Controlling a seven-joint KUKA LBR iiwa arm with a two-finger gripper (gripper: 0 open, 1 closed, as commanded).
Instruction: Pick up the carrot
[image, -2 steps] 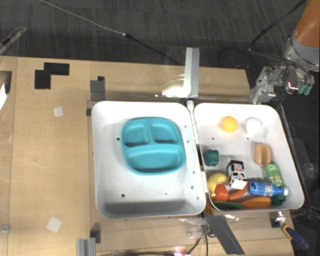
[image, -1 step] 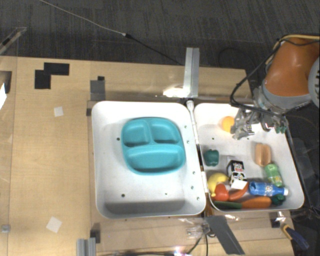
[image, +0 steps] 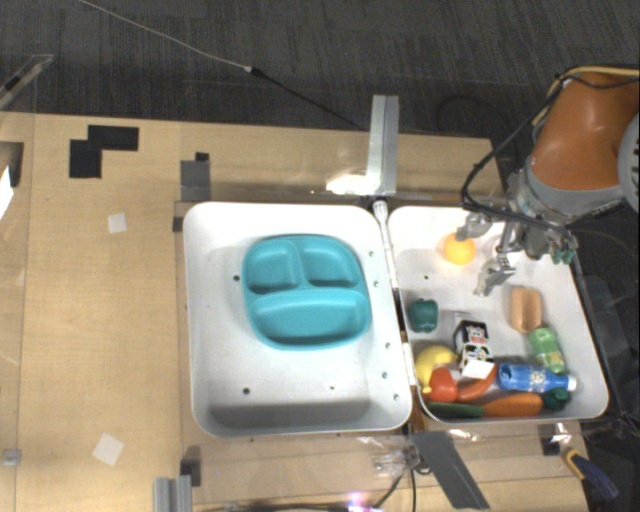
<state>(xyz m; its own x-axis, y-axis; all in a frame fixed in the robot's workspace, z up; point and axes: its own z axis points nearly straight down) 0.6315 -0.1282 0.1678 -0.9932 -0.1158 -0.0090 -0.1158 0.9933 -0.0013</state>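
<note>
Orange and tapered, the carrot (image: 512, 405) lies along the front wall of the right bin (image: 590, 330), wedged in a heap with a blue bottle (image: 533, 379), a yellow fruit (image: 432, 358), a red piece (image: 443, 385) and a dark green vegetable (image: 455, 409). Nothing has lifted it: it rests on the bin floor, touching its neighbours.

The gripper (image: 497, 272) hangs over the back half of the same bin, near a small yellow toy (image: 458, 249) and just beside a tan bread roll (image: 525, 308), well apart from the carrot. Its fingers point down and look empty; whether they are spread or closed I cannot tell from this slanted view.

By my judgement the task is barely begun: the arm is over the correct bin, but the approach, the grasp and the lift are all left. The left bin (image: 215, 330) holds a teal divided plate (image: 303, 289), which plays no part.
</note>
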